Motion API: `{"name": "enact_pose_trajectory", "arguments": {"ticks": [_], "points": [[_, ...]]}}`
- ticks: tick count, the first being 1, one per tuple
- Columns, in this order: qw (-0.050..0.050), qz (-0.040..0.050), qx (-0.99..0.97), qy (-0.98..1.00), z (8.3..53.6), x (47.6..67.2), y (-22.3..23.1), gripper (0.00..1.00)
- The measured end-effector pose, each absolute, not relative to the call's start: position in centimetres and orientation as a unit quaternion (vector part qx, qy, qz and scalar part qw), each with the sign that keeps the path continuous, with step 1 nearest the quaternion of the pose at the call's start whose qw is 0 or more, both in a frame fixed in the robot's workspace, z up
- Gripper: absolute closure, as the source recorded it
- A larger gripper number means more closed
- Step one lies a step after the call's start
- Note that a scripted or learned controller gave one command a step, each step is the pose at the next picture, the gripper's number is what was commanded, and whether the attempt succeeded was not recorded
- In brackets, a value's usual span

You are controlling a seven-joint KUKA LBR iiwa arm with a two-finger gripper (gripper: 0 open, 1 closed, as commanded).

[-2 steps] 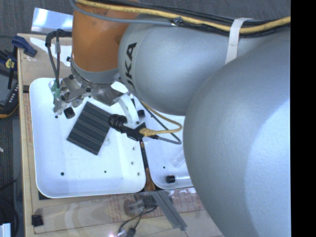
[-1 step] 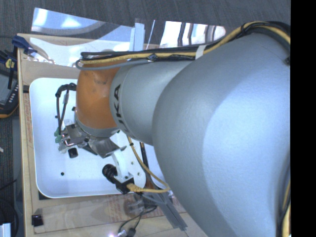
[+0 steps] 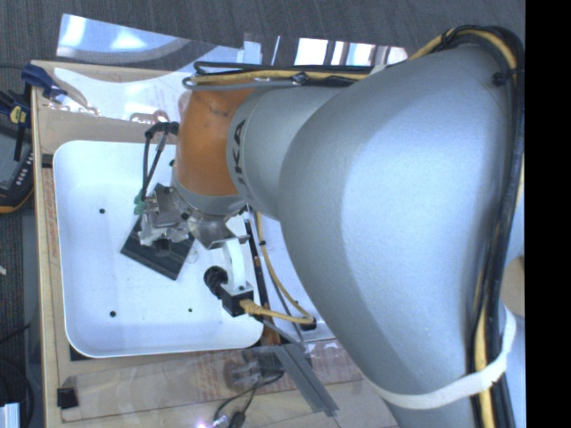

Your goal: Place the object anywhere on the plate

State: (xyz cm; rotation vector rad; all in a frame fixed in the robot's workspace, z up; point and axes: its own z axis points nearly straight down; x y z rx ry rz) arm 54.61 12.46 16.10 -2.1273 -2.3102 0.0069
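My gripper (image 3: 159, 242) hangs low over the left white bin (image 3: 89, 275), a little right of its middle. From above it appears as a dark block under the wrist, with a green-tipped cable beside it. Above the wrist sits the orange band (image 3: 207, 145). The big grey arm (image 3: 384, 221) covers the whole right side of the camera view and hides what lies beneath it. The bare bin floor shows only a few small dark dots.
A wooden frame (image 3: 45, 239) borders the bin. A black and yellow device (image 3: 13, 163) lies past the left edge, with a blue clamp (image 3: 40, 83) at the top left. Yellow and black cables (image 3: 268, 306) hang from the wrist near the bin's right rim.
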Motion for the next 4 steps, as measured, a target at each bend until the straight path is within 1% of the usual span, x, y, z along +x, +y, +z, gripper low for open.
{"name": "enact_pose_trajectory", "arguments": {"ticks": [1,2,3,4], "points": [[0.001,0.0021,-0.677,-0.736,16.1,54.6,12.5,0.0],[0.002,0.0033,-0.676,-0.737,17.0,54.6,12.5,1.0],[0.001,0.0018,-0.757,-0.653,19.0,56.9,6.5,1.0],[0.002,0.0021,-0.791,-0.612,18.5,57.1,20.1,1.0]]}}
